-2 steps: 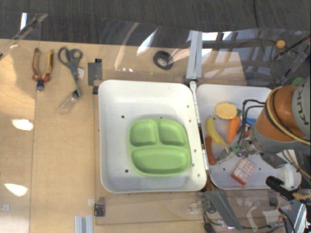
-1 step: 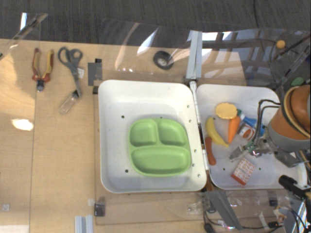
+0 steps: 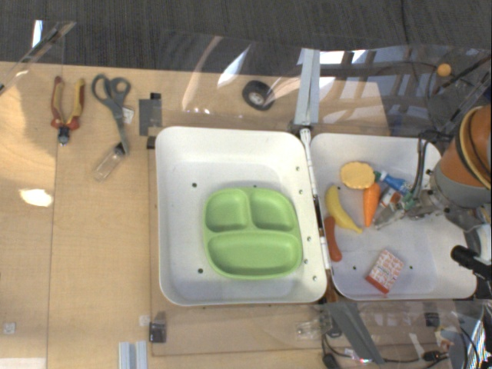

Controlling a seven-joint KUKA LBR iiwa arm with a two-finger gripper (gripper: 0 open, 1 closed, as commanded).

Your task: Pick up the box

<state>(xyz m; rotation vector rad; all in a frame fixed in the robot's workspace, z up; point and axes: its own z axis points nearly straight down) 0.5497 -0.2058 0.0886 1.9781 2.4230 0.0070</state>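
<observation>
One fixed camera looks down slantwise (from above the bench (image 3: 77, 229)) on both bins (image 3: 177, 206).

Even, bright overhead light fills the scene. A clear panel (image 3: 231, 60) across the back throws pale streaks of glare, and a bright patch sits on the worktop (image 3: 34, 198) at far left. The white bins (image 3: 177, 167) show only soft shadows. Focus is fairly sharp throughout, slightly grainy.

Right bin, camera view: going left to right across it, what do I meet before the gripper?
Red chilli → banana → carrot → box, lying nearer the front edge → gripper, fingertips just right of the carrot.
</observation>
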